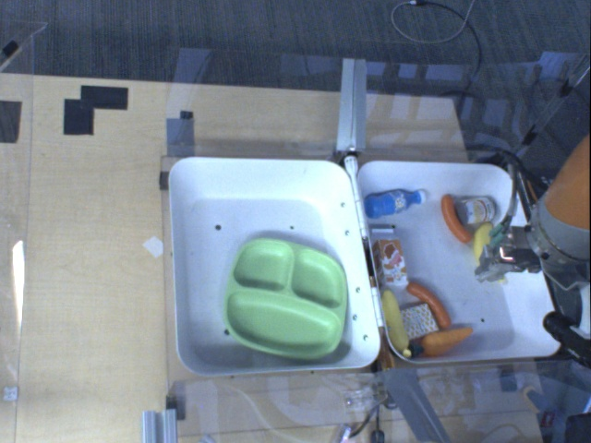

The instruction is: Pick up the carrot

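The carrot [446,340] lies at the right bin's [434,178] six o'clock edge, while the gripper [496,258] hovers near three o'clock, well apart, its grip state impossible to tell.

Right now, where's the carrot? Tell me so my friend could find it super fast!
Look in the right bin, the one full of toy food, and go to its front edge nearest the camera. The carrot lies there on its side, just past the yellow corn. It is the orange pointy one with a dark stub end, fatter than the curved sausages.
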`<state>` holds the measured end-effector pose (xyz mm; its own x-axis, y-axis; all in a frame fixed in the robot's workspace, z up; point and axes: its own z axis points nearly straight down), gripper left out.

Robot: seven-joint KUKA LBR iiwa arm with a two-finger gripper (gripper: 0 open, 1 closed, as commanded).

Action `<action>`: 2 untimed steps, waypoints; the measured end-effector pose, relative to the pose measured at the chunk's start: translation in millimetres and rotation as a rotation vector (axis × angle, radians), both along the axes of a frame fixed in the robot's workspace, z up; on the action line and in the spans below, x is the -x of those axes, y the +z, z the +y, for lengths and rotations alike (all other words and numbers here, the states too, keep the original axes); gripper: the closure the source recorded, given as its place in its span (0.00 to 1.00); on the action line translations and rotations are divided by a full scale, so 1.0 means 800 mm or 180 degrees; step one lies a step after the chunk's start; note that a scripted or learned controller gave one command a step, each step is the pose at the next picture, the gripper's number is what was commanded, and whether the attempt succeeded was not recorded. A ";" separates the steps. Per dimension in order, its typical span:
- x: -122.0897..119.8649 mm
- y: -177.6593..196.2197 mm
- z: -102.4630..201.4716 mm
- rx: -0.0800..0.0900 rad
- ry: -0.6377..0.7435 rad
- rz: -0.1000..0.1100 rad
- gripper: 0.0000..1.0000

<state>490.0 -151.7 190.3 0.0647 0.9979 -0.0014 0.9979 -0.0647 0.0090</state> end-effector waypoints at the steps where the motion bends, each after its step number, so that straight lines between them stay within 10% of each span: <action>1: -0.050 0.118 0.012 0.0002 0.0413 0.0008 1.00; 2: -0.038 0.042 -0.050 0.0007 0.1282 0.0016 1.00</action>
